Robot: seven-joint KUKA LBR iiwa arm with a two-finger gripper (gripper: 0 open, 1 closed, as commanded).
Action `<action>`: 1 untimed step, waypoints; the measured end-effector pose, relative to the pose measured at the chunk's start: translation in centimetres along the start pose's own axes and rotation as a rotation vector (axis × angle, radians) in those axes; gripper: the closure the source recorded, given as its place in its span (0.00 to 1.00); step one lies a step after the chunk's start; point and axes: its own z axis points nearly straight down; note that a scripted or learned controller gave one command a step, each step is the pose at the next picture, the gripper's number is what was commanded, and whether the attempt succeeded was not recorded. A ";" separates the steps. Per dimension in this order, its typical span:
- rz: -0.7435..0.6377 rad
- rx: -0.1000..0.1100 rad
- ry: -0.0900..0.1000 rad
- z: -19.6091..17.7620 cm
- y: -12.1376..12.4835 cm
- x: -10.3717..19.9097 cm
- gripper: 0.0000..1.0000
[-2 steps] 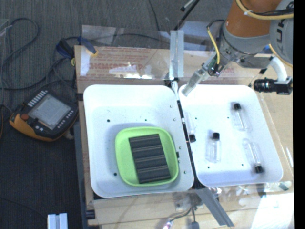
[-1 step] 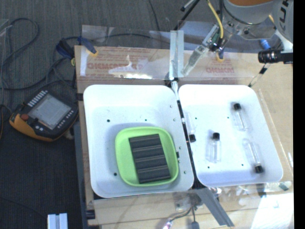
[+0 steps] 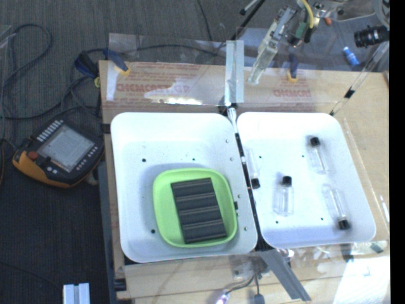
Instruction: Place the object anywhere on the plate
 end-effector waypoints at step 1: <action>-0.243 0.000 0.001 0.0 -1.9 -0.1 0.00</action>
